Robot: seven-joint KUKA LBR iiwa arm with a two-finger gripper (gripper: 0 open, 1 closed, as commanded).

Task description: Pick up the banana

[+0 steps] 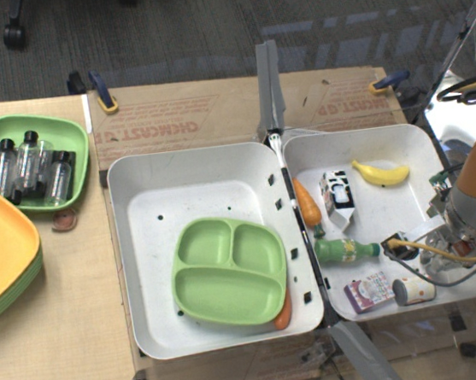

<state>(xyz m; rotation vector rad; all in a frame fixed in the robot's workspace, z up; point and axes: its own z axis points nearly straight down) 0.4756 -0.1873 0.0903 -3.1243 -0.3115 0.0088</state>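
White right bin [421, 141]: banana [382, 172] near far wall, apart from carton [337, 193].

a green divided plate [231, 272] lies in the left bin [141, 240]; the right bin [422, 145] holds a carrot [308, 205], a green bottle [344, 251] and a small carton [337, 199].

One banana [382, 172], two carrots [308, 204], two white bins [140, 266]

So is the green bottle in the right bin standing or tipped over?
Tipped over. The green bottle lies on its side on the right bin floor, cap end toward the arm.
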